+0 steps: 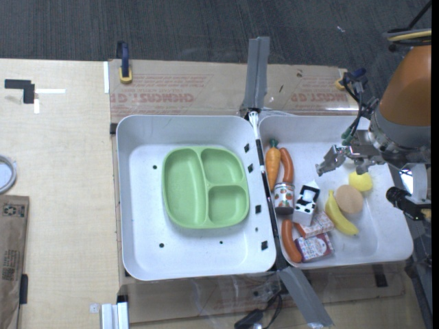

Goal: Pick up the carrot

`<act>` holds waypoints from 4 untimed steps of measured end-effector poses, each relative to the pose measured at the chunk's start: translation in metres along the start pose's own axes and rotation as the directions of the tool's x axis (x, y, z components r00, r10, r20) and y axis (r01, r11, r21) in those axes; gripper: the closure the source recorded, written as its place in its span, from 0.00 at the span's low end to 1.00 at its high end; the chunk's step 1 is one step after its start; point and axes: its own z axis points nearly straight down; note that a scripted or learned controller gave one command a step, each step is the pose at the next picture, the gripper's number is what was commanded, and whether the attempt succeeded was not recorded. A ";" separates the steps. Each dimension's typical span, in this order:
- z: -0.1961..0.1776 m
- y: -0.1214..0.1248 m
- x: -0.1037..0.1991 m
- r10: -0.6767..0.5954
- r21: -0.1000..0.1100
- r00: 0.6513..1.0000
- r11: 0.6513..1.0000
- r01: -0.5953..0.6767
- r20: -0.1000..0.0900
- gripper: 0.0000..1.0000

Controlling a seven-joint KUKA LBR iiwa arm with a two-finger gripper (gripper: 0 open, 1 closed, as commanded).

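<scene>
Landmark: carrot [273, 164]. It is seen lying along the left wall of the right bin [384, 256], leafy tip pointing to the far side, untouched.

Nearest the camera, below the carrot: a sausage [289, 241] and a red-white packet [314, 247] at the bin's front. A little farther, a small can [283, 197] is placed just below the carrot's thick end, with a black-white cube [306, 205] right of it. A banana [340, 217] and a tan egg [349, 200] are found well right of the carrot, a lemon [361, 181] above them. A second sausage [287, 165] is laid touching the carrot's right side.

The end effector [333, 159] is held over the bin, well right of the carrot, fingers spread apart, nothing between them.

Left of the carrot, a green divided plate [204, 186] is set in the left bin [130, 204].
</scene>
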 end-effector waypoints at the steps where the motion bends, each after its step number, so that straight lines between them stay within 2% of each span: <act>1: -0.016 0.012 -0.001 0.194 -0.002 0.981 0.981 -0.194 0.001 0.00; 2: 0.049 -0.025 -0.047 -0.007 -0.002 1.000 1.000 0.007 0.000 0.00; 3: 0.104 -0.004 -0.047 -0.370 -0.003 0.929 0.929 0.370 0.001 0.00; 4: 0.096 -0.003 -0.047 -0.367 -0.003 0.930 0.930 0.367 0.000 1.00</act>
